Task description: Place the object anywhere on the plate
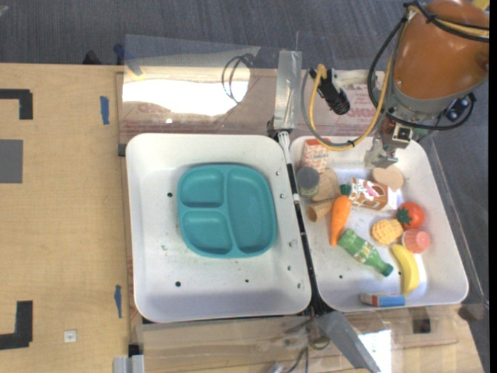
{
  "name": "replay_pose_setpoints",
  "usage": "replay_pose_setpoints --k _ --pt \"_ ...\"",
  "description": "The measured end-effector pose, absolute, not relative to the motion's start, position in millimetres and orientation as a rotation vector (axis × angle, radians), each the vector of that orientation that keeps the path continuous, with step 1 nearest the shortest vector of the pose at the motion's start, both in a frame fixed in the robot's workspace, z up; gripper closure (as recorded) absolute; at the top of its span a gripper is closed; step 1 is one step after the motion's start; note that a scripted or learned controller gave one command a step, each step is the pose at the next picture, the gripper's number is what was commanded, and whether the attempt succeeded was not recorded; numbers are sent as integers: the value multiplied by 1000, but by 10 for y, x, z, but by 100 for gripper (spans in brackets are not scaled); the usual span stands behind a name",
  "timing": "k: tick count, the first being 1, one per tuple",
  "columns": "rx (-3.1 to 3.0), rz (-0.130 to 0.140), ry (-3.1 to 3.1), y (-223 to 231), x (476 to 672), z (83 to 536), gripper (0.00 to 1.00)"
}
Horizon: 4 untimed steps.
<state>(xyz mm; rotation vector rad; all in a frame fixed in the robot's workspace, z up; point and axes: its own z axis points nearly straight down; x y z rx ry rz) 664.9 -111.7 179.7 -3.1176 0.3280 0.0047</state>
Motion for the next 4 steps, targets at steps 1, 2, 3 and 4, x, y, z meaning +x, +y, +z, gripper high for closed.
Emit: replay_pose_setpoints --k 1,2,3,4 --pt "-3120 -17 309 -140 6598 3833 100" --pt "-3108 0 396 718 6656 4092 100" --pt "-3112 -8 366 1086 6657 4746 100" --pt "-3115 14 391 207 6365 3531 100"
